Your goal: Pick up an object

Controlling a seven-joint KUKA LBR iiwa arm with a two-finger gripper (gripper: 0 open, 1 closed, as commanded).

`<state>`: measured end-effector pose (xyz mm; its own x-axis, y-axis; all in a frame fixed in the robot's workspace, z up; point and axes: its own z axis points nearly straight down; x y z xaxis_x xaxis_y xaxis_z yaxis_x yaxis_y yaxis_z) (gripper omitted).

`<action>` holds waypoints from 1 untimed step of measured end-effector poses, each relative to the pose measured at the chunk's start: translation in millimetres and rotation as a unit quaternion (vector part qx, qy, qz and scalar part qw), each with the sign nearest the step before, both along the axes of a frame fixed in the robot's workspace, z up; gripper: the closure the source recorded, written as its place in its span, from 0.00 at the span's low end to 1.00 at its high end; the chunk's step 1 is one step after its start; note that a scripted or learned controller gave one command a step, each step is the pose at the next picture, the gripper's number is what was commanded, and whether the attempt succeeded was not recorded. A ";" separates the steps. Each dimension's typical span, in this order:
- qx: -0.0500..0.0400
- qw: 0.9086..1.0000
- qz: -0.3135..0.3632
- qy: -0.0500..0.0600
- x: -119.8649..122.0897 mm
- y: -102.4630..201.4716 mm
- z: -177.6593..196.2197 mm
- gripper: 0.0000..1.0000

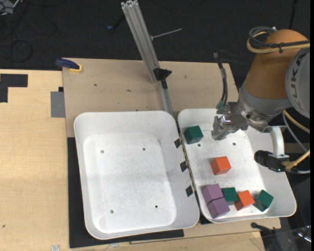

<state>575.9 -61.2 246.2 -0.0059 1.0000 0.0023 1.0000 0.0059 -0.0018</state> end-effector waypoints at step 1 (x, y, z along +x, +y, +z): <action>0.000 1.000 -0.001 0.001 14.5 49.6 -15.8 1.00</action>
<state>590.3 -11.6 230.4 -0.0038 1.0000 0.0019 1.0000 0.0038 -0.0037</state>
